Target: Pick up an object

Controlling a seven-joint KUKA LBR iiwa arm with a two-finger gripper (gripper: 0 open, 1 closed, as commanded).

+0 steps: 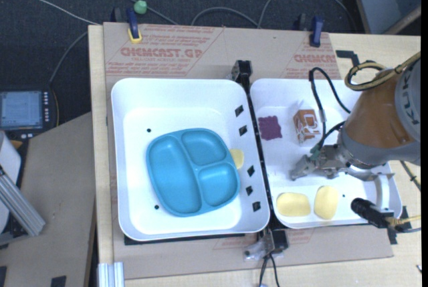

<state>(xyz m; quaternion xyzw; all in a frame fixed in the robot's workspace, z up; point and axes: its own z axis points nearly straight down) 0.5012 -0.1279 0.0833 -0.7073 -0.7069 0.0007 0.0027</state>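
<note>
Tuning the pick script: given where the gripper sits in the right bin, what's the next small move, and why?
Probably a short shift toward the bench's front edge, then descend. The gripper hangs over bare floor of the right bin, touching nothing. The nearest things are the two yellow pieces just below it in the picture; the purple piece and the small box lie farther off.

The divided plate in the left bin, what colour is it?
Light blue. The divided plate shows clearly in the camera view, lying in the left bin.

Robot lab: clamped bench (pixel 167 45), cables (pixel 60 1), monitor (pixel 23 110).
</note>
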